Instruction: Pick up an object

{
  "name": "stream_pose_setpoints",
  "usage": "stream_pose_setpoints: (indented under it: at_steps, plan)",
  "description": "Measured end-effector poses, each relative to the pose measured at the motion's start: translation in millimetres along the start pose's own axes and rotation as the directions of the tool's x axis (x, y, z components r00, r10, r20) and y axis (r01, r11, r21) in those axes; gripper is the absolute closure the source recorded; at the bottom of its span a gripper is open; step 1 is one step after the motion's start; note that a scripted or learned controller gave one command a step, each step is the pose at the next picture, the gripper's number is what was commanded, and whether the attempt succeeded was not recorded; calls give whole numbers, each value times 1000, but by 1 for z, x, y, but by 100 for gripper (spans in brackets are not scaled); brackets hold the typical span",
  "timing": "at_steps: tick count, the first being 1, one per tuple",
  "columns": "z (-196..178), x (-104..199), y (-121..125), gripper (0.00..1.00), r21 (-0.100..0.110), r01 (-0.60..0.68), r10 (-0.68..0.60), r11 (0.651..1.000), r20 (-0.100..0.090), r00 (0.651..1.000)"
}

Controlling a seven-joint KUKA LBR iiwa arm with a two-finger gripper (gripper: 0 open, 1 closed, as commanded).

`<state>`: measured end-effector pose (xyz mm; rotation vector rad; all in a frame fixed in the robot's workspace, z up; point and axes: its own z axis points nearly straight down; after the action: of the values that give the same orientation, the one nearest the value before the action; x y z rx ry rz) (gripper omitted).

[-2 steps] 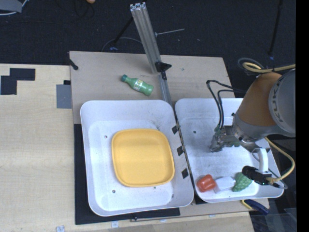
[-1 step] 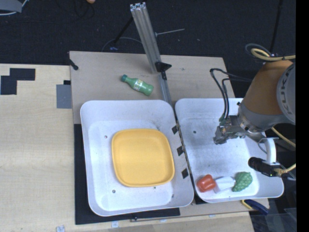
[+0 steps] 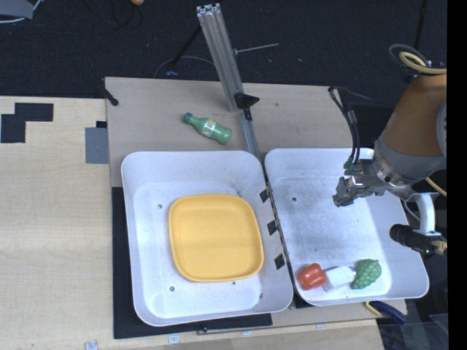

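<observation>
Currently positioned over the right bin (image 3: pixel 292 168), toward its right side: gripper (image 3: pixel 351 192), with nothing visible between the fingers; spread or pressed together cannot be told. Grouped in the near right corner of that bin, well apart from the gripper: red object (image 3: pixel 311 275), white object (image 3: pixel 339 276), green object (image 3: pixel 366 273), side by side. In the left bin (image 3: pixel 139 173): yellow plate (image 3: pixel 215 236). On the bench beyond the bins: green bottle (image 3: pixel 207 128), lying flat.
</observation>
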<state>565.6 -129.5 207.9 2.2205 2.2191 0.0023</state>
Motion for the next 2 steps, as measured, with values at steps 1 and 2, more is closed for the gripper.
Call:
stream_pose_setpoints:
  at_steps: [1,2]
  plan:
    - [7,50,-4,100,4,3,-3,1000,-2,1000]
    - [-1,92,-5,100,3,3,-3,1000,-2,1000]
